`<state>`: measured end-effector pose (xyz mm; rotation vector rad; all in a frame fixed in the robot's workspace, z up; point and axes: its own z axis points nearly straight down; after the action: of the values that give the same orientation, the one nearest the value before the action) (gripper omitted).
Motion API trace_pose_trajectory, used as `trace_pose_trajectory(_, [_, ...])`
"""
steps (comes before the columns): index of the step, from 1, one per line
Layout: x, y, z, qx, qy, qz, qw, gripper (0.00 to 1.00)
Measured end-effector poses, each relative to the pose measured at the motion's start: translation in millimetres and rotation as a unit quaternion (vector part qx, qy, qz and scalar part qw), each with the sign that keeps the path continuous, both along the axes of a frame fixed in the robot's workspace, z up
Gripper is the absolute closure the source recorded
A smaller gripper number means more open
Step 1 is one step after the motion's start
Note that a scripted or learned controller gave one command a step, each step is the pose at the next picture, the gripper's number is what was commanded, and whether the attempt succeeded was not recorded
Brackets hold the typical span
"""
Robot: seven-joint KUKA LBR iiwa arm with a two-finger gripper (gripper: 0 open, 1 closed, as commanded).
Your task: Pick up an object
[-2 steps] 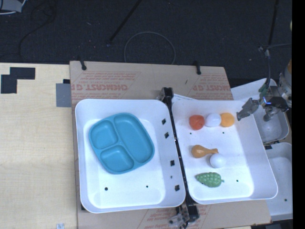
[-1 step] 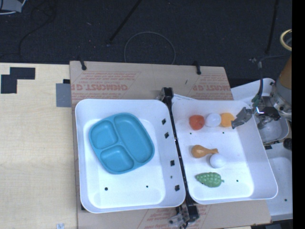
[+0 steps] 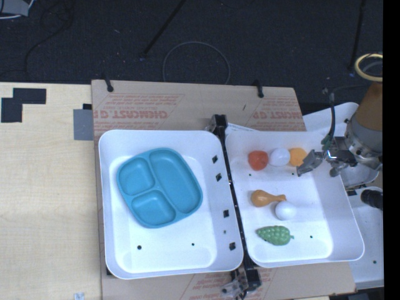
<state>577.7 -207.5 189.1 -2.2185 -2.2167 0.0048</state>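
Gripper (image 3: 317, 159) at 3 o'clock of right bin (image 3: 340, 230), fingers spread, holding nothing. Orange ball (image 3: 298, 155) just beside it w/ white egg (image 3: 279, 157) touching; risk: finger nudges ball away, bad grab.

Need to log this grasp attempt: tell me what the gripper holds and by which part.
Nothing is held. The two-finger gripper hovers open at the right white bin's upper right, beside the small orange ball, with no object between its fingers.
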Motion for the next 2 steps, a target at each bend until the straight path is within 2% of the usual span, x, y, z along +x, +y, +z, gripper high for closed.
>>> trace_pose_trajectory(1, [-2.1,3.0,-43.3,0.0002,0.0,0.0,1.0,0.0])
trace_pose_trajectory(2, [-1.4,2.1,-30.8,-0.0004,-0.001,0.0,1.0,1.0])
